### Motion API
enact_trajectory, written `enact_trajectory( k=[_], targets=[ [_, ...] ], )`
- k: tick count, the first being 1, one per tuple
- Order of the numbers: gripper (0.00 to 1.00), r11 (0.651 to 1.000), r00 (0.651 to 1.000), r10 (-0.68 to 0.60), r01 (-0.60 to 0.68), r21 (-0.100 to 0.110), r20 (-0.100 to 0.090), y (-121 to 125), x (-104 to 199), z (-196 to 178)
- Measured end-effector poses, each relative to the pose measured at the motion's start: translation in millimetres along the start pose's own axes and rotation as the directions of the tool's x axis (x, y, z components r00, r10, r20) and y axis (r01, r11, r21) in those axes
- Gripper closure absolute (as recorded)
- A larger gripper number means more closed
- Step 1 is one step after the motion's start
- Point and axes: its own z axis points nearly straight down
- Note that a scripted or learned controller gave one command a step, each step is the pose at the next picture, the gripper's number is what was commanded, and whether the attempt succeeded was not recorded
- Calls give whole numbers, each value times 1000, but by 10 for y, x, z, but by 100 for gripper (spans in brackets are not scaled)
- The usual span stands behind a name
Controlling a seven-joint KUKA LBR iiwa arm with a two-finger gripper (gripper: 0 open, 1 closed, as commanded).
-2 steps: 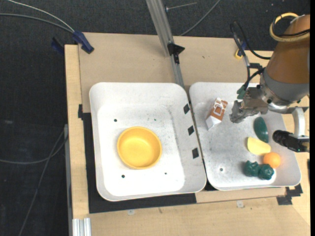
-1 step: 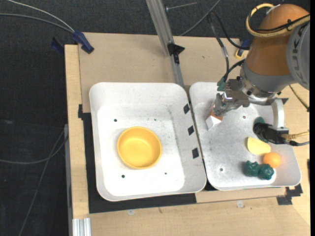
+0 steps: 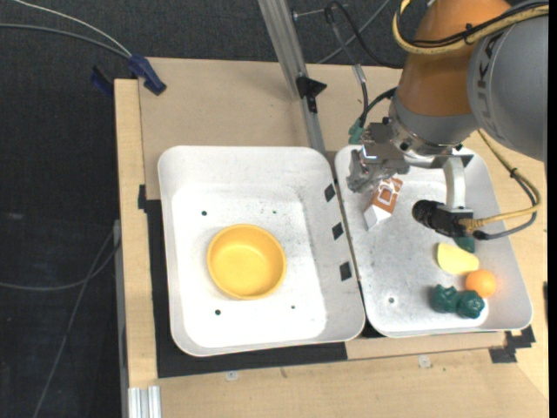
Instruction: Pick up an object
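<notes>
Sitting nearest in the right bin (image 3: pixel 392 316) were a green toy (image 3: pixel 456 300), orange ball (image 3: pixel 480 282) and yellow piece (image 3: pixel 456 258); farther in, the gripper (image 3: pixel 372 174) hung over an orange-white packet (image 3: pixel 383 203), fingers' spread and hold impossible to tell. Yellow bowl (image 3: pixel 246 260) sat in the left bin (image 3: pixel 187 177). Pick looked unfinished.

A tan wooden surface (image 3: pixel 226 103) carries two shallow white plastic bins, the left bin (image 3: pixel 187 181) and the right bin (image 3: pixel 409 307), side by side. A slanted grey metal pole (image 3: pixel 283 46) rises behind them. A blue clamp (image 3: pixel 146 74) sits at the surface's far left corner, above dark carpet (image 3: pixel 52 233).
</notes>
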Motion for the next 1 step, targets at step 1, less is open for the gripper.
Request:
enact_trajectory(
  k=[1],
  targets=[
    [100,1000,1000,-1,1,-1,0,256,593,56]
  ],
)
